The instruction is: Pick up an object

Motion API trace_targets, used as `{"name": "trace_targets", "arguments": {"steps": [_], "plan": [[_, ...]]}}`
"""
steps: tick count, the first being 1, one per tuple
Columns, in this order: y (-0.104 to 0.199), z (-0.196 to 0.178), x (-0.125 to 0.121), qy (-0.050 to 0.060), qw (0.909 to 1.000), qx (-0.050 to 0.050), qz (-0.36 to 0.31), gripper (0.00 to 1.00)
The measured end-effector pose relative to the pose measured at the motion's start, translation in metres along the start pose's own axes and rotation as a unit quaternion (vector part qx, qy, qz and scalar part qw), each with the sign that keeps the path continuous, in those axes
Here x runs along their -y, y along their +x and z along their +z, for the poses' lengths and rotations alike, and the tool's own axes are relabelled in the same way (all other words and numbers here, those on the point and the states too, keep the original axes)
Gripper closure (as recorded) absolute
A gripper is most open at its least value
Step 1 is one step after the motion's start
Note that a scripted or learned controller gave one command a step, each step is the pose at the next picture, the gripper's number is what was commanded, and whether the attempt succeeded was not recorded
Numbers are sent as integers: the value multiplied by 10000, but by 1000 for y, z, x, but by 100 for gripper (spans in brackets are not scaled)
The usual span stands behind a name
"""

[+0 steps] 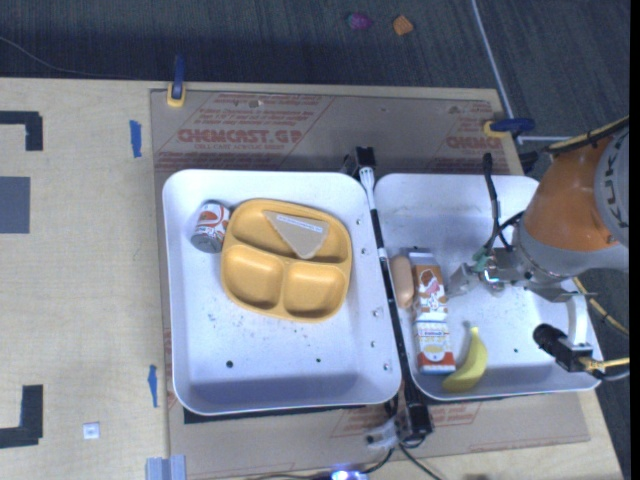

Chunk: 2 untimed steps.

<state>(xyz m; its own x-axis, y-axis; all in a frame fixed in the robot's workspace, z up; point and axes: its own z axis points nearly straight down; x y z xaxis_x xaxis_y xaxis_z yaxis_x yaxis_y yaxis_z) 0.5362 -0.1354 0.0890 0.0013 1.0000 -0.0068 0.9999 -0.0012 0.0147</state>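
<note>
The right bin (450, 203) holds a tan hot dog bun (402, 281) by its left wall. Beside the bun lies a red and white carton (429, 286), and a second small carton (433, 343) lies just below it. A yellow banana (469, 360) rests near the bin's front edge. My gripper (478, 270) hangs low over the middle of this bin, just right of the upper carton. It reaches in from the right under the orange-banded wrist. Nothing shows between its tips.
The left bin (200, 348) holds a yellow divided tray (285, 268) with a pale triangular slice (301, 233) in its top compartment. A crushed can (208, 226) lies at that bin's far left corner. A black divider (385, 288) runs between the bins.
</note>
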Motion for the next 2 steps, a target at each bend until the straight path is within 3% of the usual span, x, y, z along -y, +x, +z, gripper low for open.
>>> {"name": "trace_targets", "arguments": {"steps": [1, 2], "plan": [[35, -1, 53, -9, 10000, 6, 6, 0], [31, -13, 51, -61, 10000, 56, 25, 100]]}}
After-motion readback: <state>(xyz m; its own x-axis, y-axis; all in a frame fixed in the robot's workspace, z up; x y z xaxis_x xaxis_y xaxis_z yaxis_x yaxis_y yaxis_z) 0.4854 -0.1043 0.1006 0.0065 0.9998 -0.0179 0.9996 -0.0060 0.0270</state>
